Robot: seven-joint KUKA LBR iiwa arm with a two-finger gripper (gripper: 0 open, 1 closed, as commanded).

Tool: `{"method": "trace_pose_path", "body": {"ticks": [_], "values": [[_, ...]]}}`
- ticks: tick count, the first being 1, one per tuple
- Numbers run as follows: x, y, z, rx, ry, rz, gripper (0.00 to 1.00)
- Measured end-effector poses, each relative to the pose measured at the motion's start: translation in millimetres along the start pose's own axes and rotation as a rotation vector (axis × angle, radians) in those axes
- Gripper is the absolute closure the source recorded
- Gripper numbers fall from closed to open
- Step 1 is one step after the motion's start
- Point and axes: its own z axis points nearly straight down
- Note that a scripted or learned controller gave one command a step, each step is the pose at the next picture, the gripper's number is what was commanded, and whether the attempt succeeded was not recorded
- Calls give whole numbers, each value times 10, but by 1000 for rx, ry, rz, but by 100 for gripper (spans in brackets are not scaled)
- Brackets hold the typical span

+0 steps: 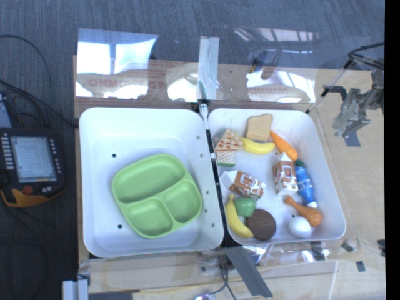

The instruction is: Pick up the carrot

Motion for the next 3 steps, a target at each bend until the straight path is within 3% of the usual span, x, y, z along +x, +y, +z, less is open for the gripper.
{"method": "trace_pose_path", "body": {"ticks": [1,2,3], "values": [[713,-40,-195,-7,12,-301,100],[854,-44,161,-13,13,-665,100],[713,-22,184,-17,9,-1112,100]]}}
